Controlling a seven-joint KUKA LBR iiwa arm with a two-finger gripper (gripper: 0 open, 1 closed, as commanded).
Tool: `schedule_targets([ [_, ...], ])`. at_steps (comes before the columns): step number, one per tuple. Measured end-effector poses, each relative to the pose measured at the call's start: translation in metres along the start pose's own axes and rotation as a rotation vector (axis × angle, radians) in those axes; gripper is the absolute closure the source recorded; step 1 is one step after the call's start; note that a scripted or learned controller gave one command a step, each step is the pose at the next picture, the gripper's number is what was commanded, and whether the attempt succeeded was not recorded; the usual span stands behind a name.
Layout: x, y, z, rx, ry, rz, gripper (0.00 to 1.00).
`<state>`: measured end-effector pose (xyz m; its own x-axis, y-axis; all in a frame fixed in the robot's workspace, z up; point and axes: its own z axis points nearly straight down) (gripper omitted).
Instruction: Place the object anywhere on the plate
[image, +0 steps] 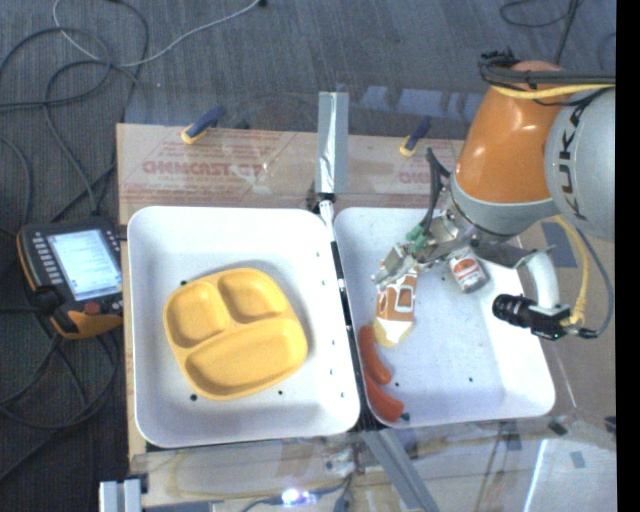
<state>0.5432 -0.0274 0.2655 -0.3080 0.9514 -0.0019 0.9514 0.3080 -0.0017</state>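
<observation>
A yellow plate with three compartments lies in the left bin, with nothing on it. My gripper hangs over the upper left part of the right bin, pointing down and left. Just below its tip lies an orange and white carton, close to or touching it. A red sausage lies along the right bin's left wall, near the front. A small red and white can rests beside the wrist, to its right.
The arm's orange band covers the back right of the right bin. A black cable fitting sticks out over the bin's right side. A ridge separates the two bins. A teach pendant sits left of the bench.
</observation>
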Motion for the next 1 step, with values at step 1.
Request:
schedule_targets([
  [1,0.0888,0.0539,0.083,0.002,0.003,-0.09,1.0],
])
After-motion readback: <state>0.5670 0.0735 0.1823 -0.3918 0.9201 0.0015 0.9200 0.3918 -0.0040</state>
